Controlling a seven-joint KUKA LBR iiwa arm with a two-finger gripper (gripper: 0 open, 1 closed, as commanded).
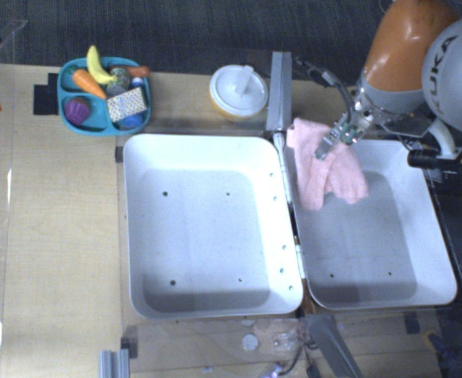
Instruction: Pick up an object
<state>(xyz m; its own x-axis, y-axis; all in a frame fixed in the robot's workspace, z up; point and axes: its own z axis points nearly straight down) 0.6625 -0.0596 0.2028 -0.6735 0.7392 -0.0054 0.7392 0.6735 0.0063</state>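
A pink cloth is seen hanging at the upper left corner of the right bin, toward eleven o'clock of that bin's floor. Its top edge is lifted and bunched, while its lower folds drape down toward the bin floor and appear to touch it still, though this cannot be told for sure. One flap lies against the wall shared with the left bin.

The hand is placed at the cloth's upper edge, and a pinch of pink fabric is seen between its fingers, so it is judged to be clamped on the cloth. The grey arm with its orange band is reached in from two o'clock.

The grip is judged to be slight: only a small fold at the edge is taken, and the cloth's weight hangs below it. A slip could be caused by a quick lift, since the limp fabric would be dragged through the fingers. A snag could also be caused by the flap resting on the dividing wall, which might hold the cloth back as it is raised.

Outward on the tabletop, a white lidded container stands at twelve o'clock of the left bin, and a blue tray of toy food is set at ten o'clock, well apart from the cloth.
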